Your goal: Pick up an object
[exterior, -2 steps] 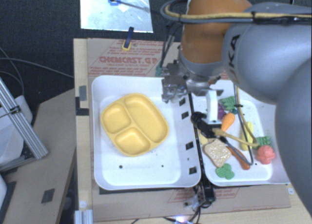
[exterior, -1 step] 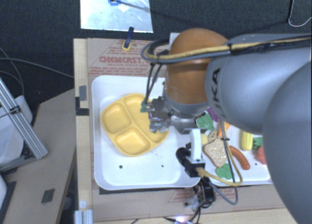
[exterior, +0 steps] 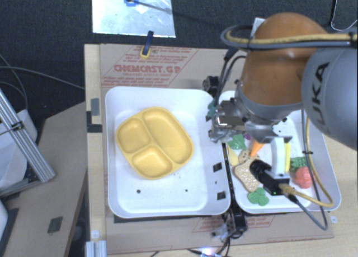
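My gripper (exterior: 235, 137) hangs low over the left part of the right bin (exterior: 330, 186), under the big orange wrist band. Just below it lie several small toy foods: a green leafy piece (exterior: 238, 141), an orange carrot-like piece (exterior: 255, 148), a tan cracker (exterior: 245, 175), a green piece (exterior: 258, 196), a white and yellow piece (exterior: 279, 155) and a pink-red piece (exterior: 302, 177). The arm's body hides the fingers and the upper half of that bin. In the left bin (exterior: 128, 202) lies a yellow three-compartment plate (exterior: 154, 142).
A black cable connector (exterior: 267, 176) with a yellow cord (exterior: 310, 197) trails across the right bin. Cardboard (exterior: 151, 65) lies under the bins. A shiny sheet (exterior: 133, 4) rests on the dark floor behind. Metal framing (exterior: 22, 138) stands at the left.
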Robot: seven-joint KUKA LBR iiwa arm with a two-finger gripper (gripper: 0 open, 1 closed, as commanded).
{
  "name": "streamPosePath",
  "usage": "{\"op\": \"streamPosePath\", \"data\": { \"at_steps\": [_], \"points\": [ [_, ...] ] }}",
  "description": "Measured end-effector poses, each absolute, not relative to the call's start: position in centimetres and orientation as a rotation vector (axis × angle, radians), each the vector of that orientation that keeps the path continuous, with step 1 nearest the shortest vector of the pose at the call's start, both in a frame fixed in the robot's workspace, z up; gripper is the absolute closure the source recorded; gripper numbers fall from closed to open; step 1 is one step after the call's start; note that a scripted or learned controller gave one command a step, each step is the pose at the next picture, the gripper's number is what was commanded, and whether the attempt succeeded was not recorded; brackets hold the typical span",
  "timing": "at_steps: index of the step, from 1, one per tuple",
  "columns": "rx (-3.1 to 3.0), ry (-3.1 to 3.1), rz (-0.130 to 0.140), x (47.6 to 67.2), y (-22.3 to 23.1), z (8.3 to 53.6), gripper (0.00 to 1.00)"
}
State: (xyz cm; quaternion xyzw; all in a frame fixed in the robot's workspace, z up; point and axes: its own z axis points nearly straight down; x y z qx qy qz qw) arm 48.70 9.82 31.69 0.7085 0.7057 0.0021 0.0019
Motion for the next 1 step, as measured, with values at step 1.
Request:
{"op": "streamPosePath", "data": {
  "at_steps": [1],
  "points": [
    [2.213, 2.227, 0.006, 48.78, 10.23, 32.46, 1.0]
  ]
}}
